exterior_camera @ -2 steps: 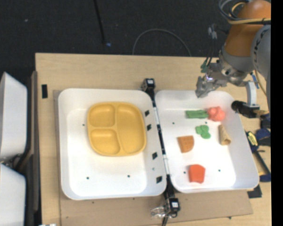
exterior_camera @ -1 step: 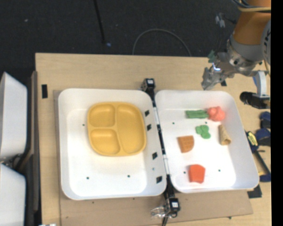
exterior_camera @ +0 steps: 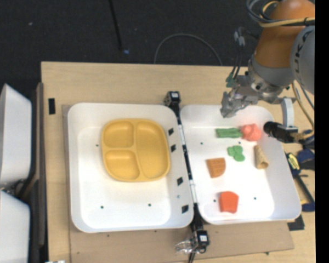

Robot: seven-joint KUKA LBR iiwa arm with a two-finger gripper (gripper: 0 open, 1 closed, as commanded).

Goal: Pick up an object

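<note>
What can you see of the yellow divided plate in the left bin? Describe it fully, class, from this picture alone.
The yellow plate is a rounded-square tray, apparently plastic, moulded into three compartments: two in its upper half and one at lower left, with the right one running down that side. It lies flat, right way up, on the floor of the left bin, somewhat above the bin's middle. Nothing lies in it, and only the bin floor touches it. The gripper is over the other bin, well away from it.
</note>
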